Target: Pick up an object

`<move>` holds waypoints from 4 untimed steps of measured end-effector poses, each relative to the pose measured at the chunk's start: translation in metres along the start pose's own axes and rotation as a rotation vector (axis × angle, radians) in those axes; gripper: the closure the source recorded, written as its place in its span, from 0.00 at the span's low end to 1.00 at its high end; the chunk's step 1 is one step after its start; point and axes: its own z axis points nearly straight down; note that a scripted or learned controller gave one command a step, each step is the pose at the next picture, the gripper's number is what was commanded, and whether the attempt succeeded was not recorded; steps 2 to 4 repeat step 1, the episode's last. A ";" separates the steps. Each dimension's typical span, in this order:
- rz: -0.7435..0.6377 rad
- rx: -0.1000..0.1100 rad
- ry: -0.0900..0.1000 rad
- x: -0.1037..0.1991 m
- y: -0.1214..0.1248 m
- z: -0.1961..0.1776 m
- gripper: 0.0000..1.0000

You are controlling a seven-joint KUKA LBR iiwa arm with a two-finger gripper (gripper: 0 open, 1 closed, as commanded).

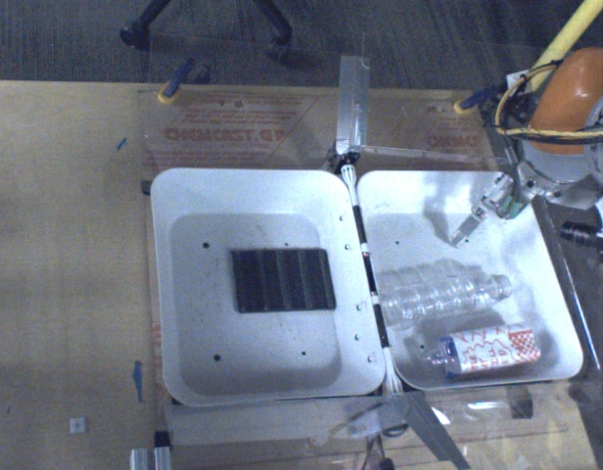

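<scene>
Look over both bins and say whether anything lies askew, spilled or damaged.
Nothing looks spilled or broken. In the right bin, the clear plastic bottle and the red-and-white patterned can both lie on their sides, slightly slanted. The left bin holds a dark ridged panel, lying flat and square.

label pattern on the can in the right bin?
Red-and-white zigzag and checks on the can, per camera view.

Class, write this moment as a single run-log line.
gripper: above right bin, upper part | clear bottle: lying in bin | red-white bottle: lying near front | left bin: dark ridged pad
</scene>
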 end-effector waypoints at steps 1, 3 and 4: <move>0.010 -0.010 -0.027 0.046 -0.055 -0.042 0.00; 0.010 -0.010 -0.027 0.046 -0.055 -0.042 0.00; 0.010 -0.010 -0.027 0.046 -0.055 -0.042 0.00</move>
